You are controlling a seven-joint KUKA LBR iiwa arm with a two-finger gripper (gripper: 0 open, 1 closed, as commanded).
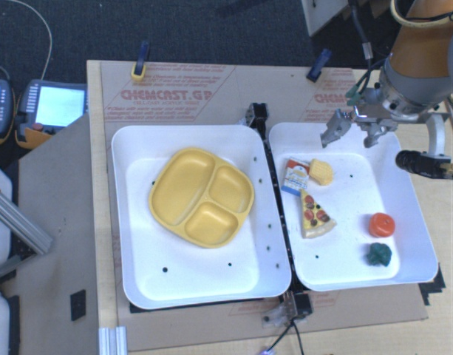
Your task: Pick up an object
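Observation:
My gripper (354,133) hangs open above the far edge of the right bin (411,198), with nothing between its fingers. Below and left of it lie a small red-and-white carton (295,177) and a yellow corn piece (321,172), touching each other. A pizza slice toy (314,216) lies in the bin's middle. An orange-red tomato (381,225) and a dark green broccoli piece (379,254) sit near the bin's right front.
The left bin (137,250) holds a yellow three-compartment plate (202,196). A black clamp (256,114) sits at the far end of the divide between the bins. Blue clips (140,59) hold the cardboard base at the back.

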